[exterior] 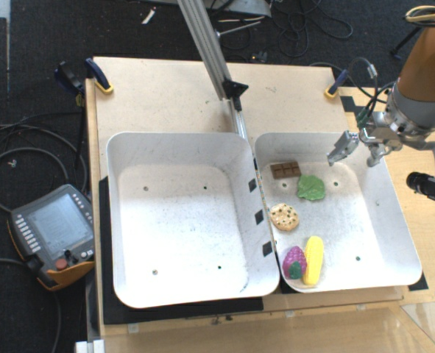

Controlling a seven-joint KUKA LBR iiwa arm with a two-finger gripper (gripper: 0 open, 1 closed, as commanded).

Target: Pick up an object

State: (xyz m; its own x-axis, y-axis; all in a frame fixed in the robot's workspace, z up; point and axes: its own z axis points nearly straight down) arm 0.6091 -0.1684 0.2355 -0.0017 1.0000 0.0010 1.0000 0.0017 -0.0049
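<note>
The gripper (358,151) is seen spread apart and holding nothing above the right bin (385,219), near the green piece (311,188) and brown bar (285,170).

Below the grey fingers (344,147): brown chocolate bar (285,170), green leaf (311,188), speckled tan cookie (284,217), yellow corn (313,259), pink-and-green fruit (294,262).

A grey teach pendant (53,232) with an orange base lies on the dark floor (33,123), left of the tabletop (173,98). Clamps sit at the tabletop's far corners, one at the left (99,76) and one at the right (335,87). A metal rail (206,39) slants over the tabletop's far edge, and cables (305,13) lie behind it.
</note>
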